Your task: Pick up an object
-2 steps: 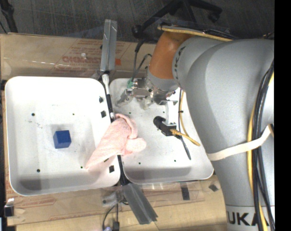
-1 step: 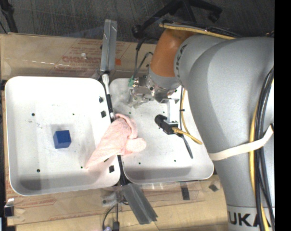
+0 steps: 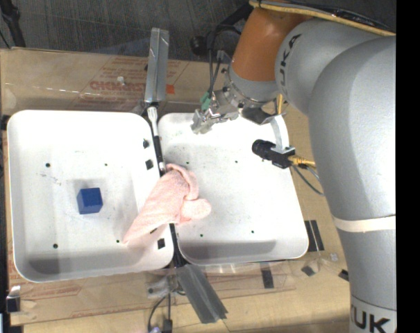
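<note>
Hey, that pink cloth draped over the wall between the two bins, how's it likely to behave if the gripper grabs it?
The pink cloth looks soft and crumpled, so it would probably hang limp and stretch out. It lies across the divider into both bins, so one end may drag over the wall. It is unlikely to roll or break.

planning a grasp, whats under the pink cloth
The pink cloth drapes over the divider where the two bins meet, spilling onto both floors. Whatever lies beneath its folds is covered. The blue cube sits apart in the left bin.
</note>
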`<state>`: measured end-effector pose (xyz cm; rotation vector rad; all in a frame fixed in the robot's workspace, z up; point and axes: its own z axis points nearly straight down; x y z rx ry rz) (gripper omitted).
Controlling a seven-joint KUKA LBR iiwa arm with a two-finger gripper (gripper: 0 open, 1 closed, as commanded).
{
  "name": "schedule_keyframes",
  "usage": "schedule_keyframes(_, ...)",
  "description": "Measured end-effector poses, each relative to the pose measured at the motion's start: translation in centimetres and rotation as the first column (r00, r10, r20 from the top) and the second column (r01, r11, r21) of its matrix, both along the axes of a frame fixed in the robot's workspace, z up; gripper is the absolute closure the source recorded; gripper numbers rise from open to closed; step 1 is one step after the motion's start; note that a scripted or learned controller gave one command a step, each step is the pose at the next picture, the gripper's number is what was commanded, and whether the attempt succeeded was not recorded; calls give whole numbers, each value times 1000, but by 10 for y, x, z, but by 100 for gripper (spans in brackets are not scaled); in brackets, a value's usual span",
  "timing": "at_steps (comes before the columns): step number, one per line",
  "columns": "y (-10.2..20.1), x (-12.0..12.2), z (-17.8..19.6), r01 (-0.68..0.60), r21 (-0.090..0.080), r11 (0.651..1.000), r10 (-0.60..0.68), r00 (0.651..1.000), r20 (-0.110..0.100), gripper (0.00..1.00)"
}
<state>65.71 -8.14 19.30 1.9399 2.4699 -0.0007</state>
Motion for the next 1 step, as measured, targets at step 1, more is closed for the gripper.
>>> schedule_keyframes(1,4,0,0,162,0,987,-162,987,1,100)
